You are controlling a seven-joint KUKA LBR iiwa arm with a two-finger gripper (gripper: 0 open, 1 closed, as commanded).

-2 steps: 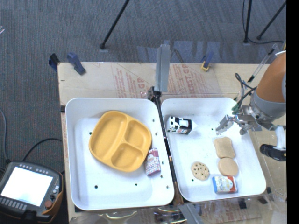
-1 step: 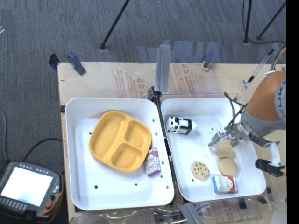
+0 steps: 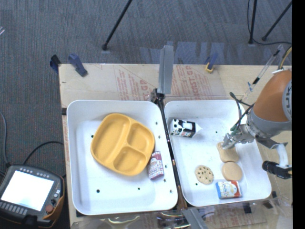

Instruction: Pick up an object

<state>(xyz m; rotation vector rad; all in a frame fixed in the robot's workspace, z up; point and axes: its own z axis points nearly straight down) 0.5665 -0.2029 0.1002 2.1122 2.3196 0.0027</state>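
Pincer (image 3: pixel 230 142) over round tan biscuit (image 3: pixel 227 153), opening unclear, glossy yellow 3-compartment tray (image 3: pixel 123 143)

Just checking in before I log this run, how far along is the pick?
Done: the gripper is low in the right bin, at a tan disc. In hand: nothing visibly gripped. Left: grasp and lift; the disc, cookie and milk carton all lie in the bin.

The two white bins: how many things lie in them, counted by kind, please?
Yellow divided plate: 1
Small cartons or packets, at and: 3
Chocolate-chip cookie: 1
Plain tan round biscuits, at and: 2
Total: 7
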